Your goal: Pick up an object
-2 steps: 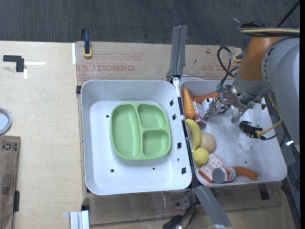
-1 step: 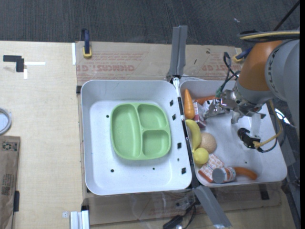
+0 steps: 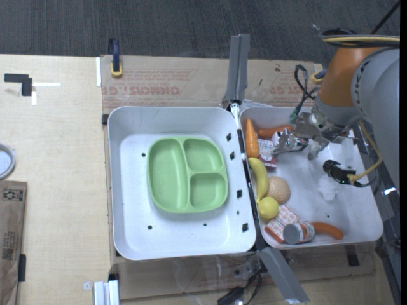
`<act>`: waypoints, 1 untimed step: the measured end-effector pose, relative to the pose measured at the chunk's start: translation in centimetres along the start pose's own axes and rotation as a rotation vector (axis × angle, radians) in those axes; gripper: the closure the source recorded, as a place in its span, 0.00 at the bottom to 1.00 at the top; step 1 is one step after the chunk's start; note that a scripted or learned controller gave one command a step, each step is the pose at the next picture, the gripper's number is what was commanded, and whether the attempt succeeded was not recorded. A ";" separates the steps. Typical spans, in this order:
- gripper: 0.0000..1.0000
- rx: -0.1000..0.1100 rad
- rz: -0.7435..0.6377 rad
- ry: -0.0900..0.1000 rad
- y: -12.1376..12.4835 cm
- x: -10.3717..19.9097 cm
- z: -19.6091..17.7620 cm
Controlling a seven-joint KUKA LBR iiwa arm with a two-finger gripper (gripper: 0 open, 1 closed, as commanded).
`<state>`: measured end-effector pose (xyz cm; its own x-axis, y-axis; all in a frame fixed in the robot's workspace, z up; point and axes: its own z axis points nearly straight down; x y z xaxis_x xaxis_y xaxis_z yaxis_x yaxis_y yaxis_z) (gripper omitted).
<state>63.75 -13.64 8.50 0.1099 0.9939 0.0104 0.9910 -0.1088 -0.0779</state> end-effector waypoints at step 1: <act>0.00 0.012 -0.053 0.007 0.6 -0.8 0.1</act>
<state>64.30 -14.51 8.38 0.0574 0.9981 0.0215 0.9945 -0.0553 -0.0895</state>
